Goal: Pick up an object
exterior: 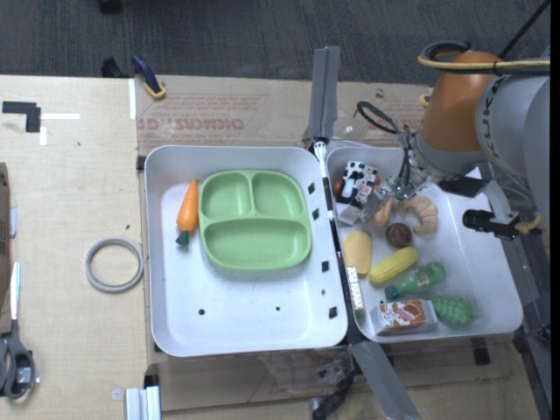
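Grey arm: reaches into the right bin (490, 313) near its back-left corner.
Gripper (391, 193): low over the toys; finger state cannot be told.
Croissant (418, 213): just right of the gripper tip.
Cow toy (357, 180): just left, by the bin's left wall.

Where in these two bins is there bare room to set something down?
Left bin: bare floor in front of the green divided plate, toward the near wall; a narrow strip left of the carrot. Right bin: crowded around the gripper, croissant, corn and juice box; some bare floor along its right side.
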You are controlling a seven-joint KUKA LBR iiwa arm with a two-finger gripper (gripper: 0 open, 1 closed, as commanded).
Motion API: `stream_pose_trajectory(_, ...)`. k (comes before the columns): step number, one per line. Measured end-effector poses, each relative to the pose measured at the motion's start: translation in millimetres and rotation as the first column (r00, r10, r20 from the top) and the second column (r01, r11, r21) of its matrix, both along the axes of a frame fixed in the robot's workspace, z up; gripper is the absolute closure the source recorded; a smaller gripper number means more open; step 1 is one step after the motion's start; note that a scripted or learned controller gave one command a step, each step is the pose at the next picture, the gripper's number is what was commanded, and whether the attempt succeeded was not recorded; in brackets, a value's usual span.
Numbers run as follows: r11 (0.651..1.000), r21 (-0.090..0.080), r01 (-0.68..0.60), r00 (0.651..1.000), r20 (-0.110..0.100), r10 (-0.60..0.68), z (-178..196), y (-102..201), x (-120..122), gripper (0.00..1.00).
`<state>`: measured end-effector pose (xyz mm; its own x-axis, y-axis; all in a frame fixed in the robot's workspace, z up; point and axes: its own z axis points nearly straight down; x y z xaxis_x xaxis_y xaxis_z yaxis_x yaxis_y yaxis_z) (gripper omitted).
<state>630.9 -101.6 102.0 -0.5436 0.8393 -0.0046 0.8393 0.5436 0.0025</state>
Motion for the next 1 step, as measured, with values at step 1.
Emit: stream_pose_trajectory(1,0.996,0.0,-0.089,0.996,-0.002,0.089,-9.7,-36.3,-2.5,1.0)
